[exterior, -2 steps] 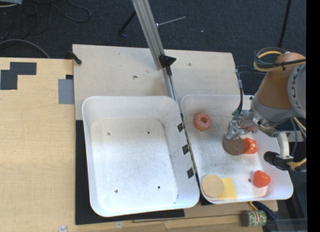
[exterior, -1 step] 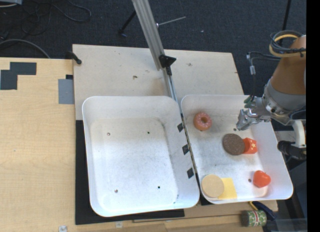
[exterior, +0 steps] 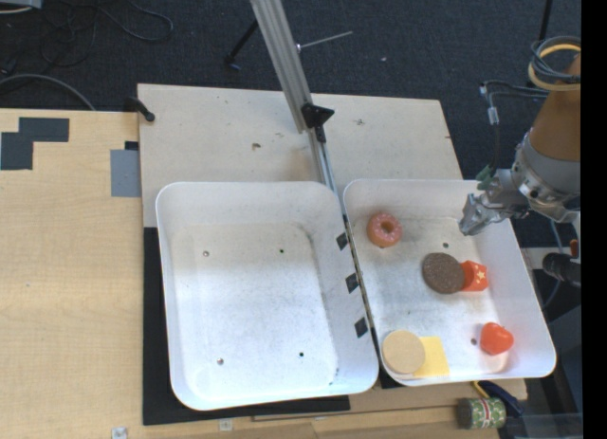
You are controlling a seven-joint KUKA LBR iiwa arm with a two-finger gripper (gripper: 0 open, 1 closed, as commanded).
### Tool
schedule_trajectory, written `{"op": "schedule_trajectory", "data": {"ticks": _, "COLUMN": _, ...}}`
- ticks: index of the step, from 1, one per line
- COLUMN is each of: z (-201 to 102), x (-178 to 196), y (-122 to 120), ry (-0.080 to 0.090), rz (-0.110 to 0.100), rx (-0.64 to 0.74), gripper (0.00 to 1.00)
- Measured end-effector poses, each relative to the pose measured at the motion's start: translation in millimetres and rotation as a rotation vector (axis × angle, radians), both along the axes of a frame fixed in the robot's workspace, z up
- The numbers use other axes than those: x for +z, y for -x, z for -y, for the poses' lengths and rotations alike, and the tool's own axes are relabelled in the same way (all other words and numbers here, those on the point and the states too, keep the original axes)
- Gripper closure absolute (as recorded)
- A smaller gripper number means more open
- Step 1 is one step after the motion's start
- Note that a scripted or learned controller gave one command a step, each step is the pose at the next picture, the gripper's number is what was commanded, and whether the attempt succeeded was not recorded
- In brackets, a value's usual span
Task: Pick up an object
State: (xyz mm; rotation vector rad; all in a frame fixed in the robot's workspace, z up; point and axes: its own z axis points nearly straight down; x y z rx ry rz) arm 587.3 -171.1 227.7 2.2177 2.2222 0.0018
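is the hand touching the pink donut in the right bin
Apart. The camera view shows the hand near the bin's far right side, with bare white floor plainly between it and the pink donut.

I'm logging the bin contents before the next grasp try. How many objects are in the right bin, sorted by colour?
Pink: 1, the doughnut
Brown: 1, the round disc
Red or orange: 2, the piece beside the disc and the one near the bin's corner
Tan: 1, the round piece
Yellow: 1, the flat square
Total: 6

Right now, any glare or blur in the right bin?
Camera view: even light, no hard glare on the right bin; soft shadows beside the pink donut and brown disc; gripper slightly soft, items otherwise sharp.
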Motion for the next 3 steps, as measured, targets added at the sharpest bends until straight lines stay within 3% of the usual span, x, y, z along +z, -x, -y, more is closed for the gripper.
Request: {"op": "schedule_trajectory", "data": {"ticks": 3, "z": -176.9, "x": -0.4, "y": 27.2, "ry": -0.004, "rz": -0.007, "rx": 0.003, "gripper": 1.0}}
